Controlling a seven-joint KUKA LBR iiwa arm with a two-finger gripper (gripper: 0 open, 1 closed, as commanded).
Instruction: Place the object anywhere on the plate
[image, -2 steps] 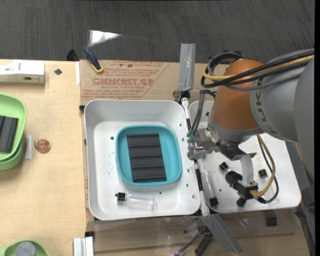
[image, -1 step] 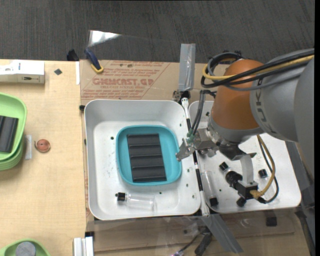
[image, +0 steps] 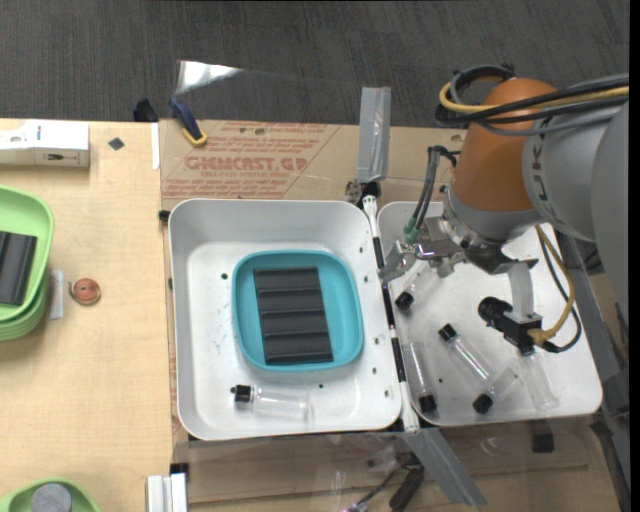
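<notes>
A teal plate (image: 243, 300) lies in the middle of the left bin (image: 195, 330), and a black ridged block (image: 293, 314) rests on it. In front of the plate, on the bin floor, lies a clear vial with a black cap (image: 268, 401). Several similar clear vials lie in the right bin (image: 570, 400), among them one (image: 462, 351) near its middle and one (image: 405, 291) by its left wall. My gripper (image: 418, 252) hangs over the back left part of the right bin, just above that left vial. Nothing shows as held in it.
The wall between the two bins (image: 385, 300) runs just left of the gripper. A green dish (image: 22, 265), a small copper disc (image: 86, 290) and a white box (image: 45, 146) sit on the bench at left. Cardboard (image: 250, 160) lies behind the left bin.
</notes>
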